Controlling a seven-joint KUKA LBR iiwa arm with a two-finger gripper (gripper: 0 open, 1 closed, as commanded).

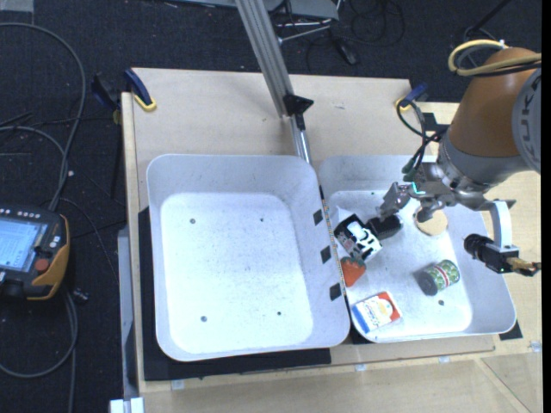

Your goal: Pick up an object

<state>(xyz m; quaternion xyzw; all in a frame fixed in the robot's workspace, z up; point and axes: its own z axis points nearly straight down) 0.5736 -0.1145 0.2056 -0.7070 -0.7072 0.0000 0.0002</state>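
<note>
In the right bin (pixel 482 321) lie several objects. A black-and-white patterned object (pixel 357 237) rests near the bin's left wall, with a red-orange piece (pixel 353 271) just below it. A green can (pixel 439 276) lies on its side toward the right. A small white, red and blue packet (pixel 377 311) sits at the front edge. A beige round piece (pixel 430 223) lies under the arm's wrist. My gripper (pixel 388 217) is low in the bin, just right of the black-and-white object and close to it; I cannot tell whether they touch.
The left bin (pixel 172 231) stands beside the right one, their walls meeting in the middle. A slanted metal pole (pixel 269 46) rises from behind the bins. Blue-yellow clamps (pixel 138 89) hold the bench corners. A teach pendant (pixel 30 252) lies on the floor at left.
</note>
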